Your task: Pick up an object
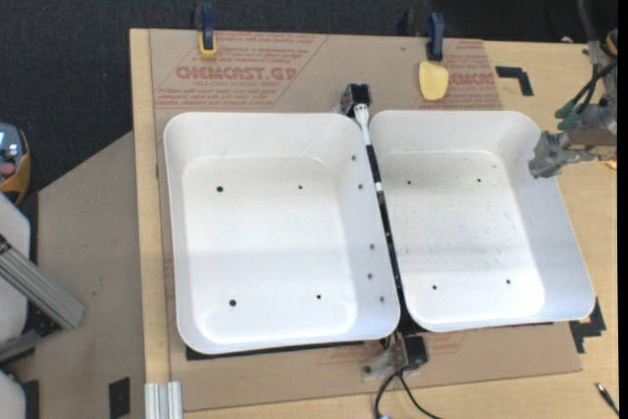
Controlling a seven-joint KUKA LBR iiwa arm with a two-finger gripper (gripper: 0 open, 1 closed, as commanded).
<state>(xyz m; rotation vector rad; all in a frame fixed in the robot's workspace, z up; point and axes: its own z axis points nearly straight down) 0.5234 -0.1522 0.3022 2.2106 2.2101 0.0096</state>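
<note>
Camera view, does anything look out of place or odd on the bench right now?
One thing stands out: a yellow object lies on the cardboard sheet behind the right bin, outside both bins. The hand sits at the right bin's far right rim, well away from the object.

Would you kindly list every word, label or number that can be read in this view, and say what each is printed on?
"CHEMCAST GP": large red print on the brown board behind the left bin.
Smaller red lines under it: too small to read.
Red print on the board near the yellow piece, behind the right bin: partly covered and blurred, not readable.
Neither bin carries any text.
</note>
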